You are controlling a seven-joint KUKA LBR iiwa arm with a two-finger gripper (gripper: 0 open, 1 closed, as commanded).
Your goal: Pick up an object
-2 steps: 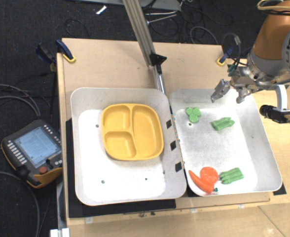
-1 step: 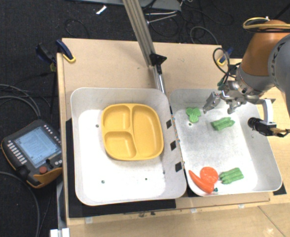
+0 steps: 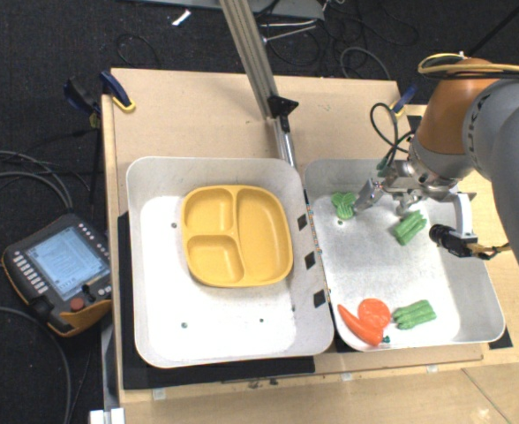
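Two shallow white bins sit side by side on the wooden bench (image 3: 198,113). In the left bin (image 3: 154,263) we see a yellow divided plate (image 3: 237,235) with three compartments, lying flat near the bin's centre.

In the right bin (image 3: 471,299) we count five toy food items. One green piece (image 3: 343,205) lies near the bin's upper left corner. A second green piece (image 3: 409,228) lies to its right, near the middle of the bin's upper half. At the near edge, an orange carrot (image 3: 357,325) touches a red tomato-like piece (image 3: 374,312), and a third green piece (image 3: 415,314) lies just beside the tomato on its right.

We see the grey arm (image 3: 498,131) reaching in from the right, with its orange band (image 3: 449,104) above the wrist. The gripper (image 3: 392,194) hangs over the upper half of the right bin, between the first and second green pieces. Its fingers (image 3: 367,193) are spread apart, one slanting toward the first green piece, the other standing just above the second. We see nothing held between them. Whether a fingertip touches either green piece we cannot tell.

A teach pendant (image 3: 61,272) lies on the dark floor to the left of the bench, and a metal pole (image 3: 251,42) slants down to the bench's far edge.
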